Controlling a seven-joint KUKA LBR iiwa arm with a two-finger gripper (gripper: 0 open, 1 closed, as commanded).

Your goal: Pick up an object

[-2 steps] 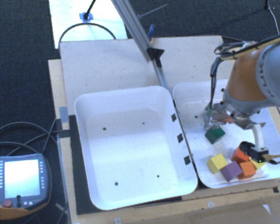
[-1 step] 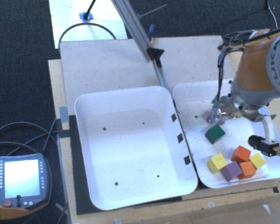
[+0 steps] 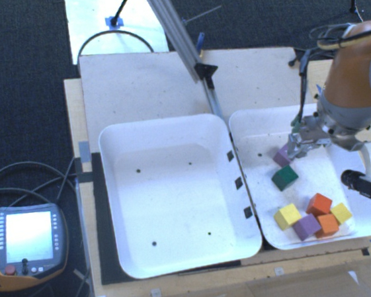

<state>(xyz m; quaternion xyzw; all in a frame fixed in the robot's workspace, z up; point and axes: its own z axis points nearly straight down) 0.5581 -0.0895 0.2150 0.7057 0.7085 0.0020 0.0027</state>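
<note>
Gripper (image 3: 296,145) hangs low over the right bin (image 3: 253,127), reaching in from three o'clock beneath the grey arm (image 3: 351,109) and its orange band (image 3: 353,69). Its metal fingers point toward nine o'clock and meet a small mauve block (image 3: 281,156); whether they are spread or closed on it I cannot tell. At six o'clock of that block, just beside it, lies a dark green cube (image 3: 285,178), matte and tilted. Further toward five o'clock a cluster sits touching: yellow cube (image 3: 287,216), purple cube (image 3: 307,226), two orange cubes (image 3: 320,204), and a smaller yellow block (image 3: 342,212). The left bin (image 3: 170,193) at nine o'clock is smooth white plastic. A teach pendant (image 3: 25,246) lies far toward nine o'clock.
</note>
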